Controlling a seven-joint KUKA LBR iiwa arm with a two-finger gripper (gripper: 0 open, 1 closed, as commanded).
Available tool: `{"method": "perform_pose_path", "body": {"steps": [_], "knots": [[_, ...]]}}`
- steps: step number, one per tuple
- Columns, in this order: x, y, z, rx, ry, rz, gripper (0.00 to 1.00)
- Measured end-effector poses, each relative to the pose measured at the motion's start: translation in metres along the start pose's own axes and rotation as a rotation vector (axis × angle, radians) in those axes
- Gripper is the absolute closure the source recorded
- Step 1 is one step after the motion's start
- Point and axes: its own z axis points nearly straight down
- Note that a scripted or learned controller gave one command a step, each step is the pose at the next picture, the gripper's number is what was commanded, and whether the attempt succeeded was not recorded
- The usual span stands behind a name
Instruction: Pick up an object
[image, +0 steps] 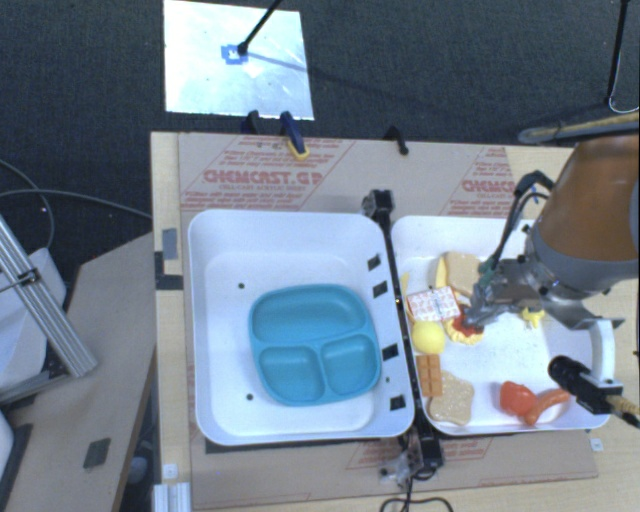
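Step in hand: the descent onto a target; the claw (478, 312) is low in the right bin (520, 228), tips down among the toy food.
Claw state: I cannot tell whether it is open or closed on anything; the wrist hides the tips from this slanted view.
Likely target: a small red and yellow piece (466, 331) lies directly beneath the tips, seemingly touching them, though contact is hard to judge here.
Just left of the claw: a red-and-white checked packet (433, 302) and, below it, a yellow lemon-like ball (428, 338).
Just above-left of the claw: a tan bread slice (461, 268).
Below the claw: an orange cracker strip (430, 374), a pale toast shape (453, 399), and further right a red pepper-like toy (522, 399).
Far left of the claw: the left bin (215, 250) holding a blue divided tray (314, 342), well apart from the work.
Next move calls for: settling squarely over the red and yellow piece, closing firmly, then lifting straight up without dragging the neighbouring packet or ball.
Progress: nothing is visibly lifted yet.
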Motion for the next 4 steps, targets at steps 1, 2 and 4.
{"method": "perform_pose_path", "body": {"steps": [1, 2, 4], "knots": [[0.085, 0.022, 0.034, 0.002, 0.002, -0.009, 1.0], [0.023, 0.021, 0.031, 0.001, -0.001, 0.002, 1.0], [0.104, 0.029, 0.077, 0.001, 0.001, -0.006, 1.0]]}}
